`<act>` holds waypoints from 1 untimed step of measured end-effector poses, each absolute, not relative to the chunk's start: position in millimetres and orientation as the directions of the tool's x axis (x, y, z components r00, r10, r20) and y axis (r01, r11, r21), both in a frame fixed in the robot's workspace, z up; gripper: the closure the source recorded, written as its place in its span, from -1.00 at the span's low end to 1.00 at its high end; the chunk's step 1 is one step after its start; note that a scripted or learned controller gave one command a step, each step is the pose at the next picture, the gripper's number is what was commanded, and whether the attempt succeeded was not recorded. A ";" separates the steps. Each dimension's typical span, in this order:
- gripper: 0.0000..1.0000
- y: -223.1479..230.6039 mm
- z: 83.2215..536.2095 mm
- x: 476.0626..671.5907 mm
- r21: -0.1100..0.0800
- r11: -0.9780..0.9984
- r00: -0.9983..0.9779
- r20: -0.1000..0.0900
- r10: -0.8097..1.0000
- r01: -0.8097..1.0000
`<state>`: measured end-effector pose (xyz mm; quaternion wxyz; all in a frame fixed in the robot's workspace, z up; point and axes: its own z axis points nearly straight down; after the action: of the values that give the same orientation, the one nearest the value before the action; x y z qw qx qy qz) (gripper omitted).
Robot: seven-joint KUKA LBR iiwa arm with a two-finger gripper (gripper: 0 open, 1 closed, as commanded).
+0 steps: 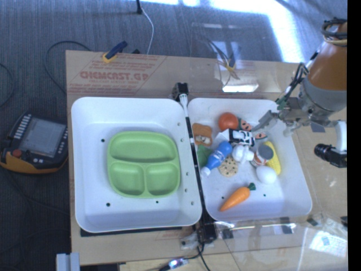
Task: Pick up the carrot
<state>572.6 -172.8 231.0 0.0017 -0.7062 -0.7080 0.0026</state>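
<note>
At the near edge of the bench [113, 78], clear plastic and a few cables lie below the two white bins. In the right bin [293, 199] the carrot [236, 197] lies alone on the bare floor toward the bin's 6 o'clock, orange body pointing to about 8 o'clock and its green top toward 2 o'clock, apart from the other items. Just beyond it, at its 1 o'clock, sits a white egg [266, 175], touching a yellow corn cob [271, 156]. At the carrot's 12 o'clock lies a round speckled cookie [228, 166], with a blue and white bottle [216, 157] beside it, tilted toward the divider between the bins. Farther back come a small white figure [242, 152], a black and white toy [242, 136], a brown bread slice [202, 134] against the divider, and a red tomato [228, 121] nearest the far wall. The left bin [84, 168] holds a green divided plate [143, 163], lying flat in its middle, three compartments up. The end effector [265, 122] hangs over the right bin's 2 o'clock area, near the black and white toy and well apart from the carrot; whether its fingers are wide or narrow I cannot tell, and nothing is seen between them. The arm [327, 75] with its orange band rises at the right. On the floor at 9 o'clock lies a handheld control pendant [35, 141].
</note>
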 end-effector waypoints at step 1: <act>-1.00 -117.2 189.9 491.8 -0.015 -0.050 0.050 0.002 0.999 0.999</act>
<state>491.8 -117.2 189.9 0.0060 -0.7245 -0.6893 0.0044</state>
